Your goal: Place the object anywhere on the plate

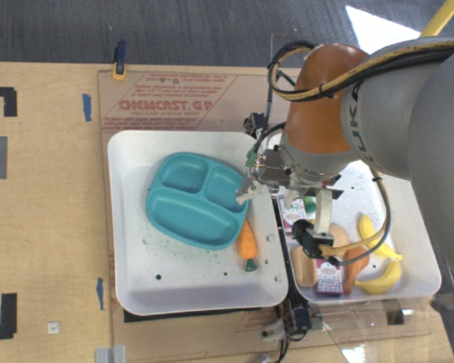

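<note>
Nearest you, the right bin (427, 278) holds a huddle of toy food: a small purple-and-white carton (330, 282), a yellow banana (386, 274) just right of it, and a tan bun-like piece (305, 267) on its left. Too much of that pile is covered for you to name the rest.

In the left bin (129, 225), the toy carrot (247, 240) lies on the white floor with its green top towards you. It sits just beside the near right rim of the teal plate (197, 199), and you cannot tell whether the two touch. The divided plate lies flat and turned at an angle, its compartments showing bare teal.

The jaws hang over the plate's right rim, near the wall shared by the two bins. You cannot tell whether they stand wide or narrow, and nothing shows between them.

Above them rises the arm (408, 112), grey with its orange band (325, 104), reaching in from the right.

Farther back, a cardboard sheet (166, 100) with red print lies on the table (45, 203), a blue clamp (119, 57) grips its far edge, and dark floor (174, 6) lies beyond.
</note>
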{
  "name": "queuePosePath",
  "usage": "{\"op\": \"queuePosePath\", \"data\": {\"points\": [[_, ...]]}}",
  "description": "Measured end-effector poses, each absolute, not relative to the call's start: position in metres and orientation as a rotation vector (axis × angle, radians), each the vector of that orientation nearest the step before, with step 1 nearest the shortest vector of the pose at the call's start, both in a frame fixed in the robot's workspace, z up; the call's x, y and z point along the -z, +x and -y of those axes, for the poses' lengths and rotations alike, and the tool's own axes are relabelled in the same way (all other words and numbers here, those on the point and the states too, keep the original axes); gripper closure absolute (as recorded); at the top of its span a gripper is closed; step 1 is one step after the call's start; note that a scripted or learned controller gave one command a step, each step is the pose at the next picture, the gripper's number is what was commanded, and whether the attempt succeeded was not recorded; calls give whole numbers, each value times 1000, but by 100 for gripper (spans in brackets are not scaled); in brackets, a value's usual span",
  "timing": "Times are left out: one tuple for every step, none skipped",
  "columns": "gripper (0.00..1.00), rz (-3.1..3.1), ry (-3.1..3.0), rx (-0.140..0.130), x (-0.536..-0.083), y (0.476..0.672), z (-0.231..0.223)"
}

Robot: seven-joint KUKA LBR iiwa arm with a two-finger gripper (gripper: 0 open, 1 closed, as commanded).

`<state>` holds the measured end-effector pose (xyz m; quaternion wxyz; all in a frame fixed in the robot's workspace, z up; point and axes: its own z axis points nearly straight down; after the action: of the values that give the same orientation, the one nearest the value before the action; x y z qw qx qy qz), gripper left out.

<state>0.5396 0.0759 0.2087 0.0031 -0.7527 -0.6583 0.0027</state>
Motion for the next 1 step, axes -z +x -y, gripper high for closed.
{"op": "queuePosePath", "data": {"points": [[100, 2068, -2357, -7, -219, 541, -77]]}}
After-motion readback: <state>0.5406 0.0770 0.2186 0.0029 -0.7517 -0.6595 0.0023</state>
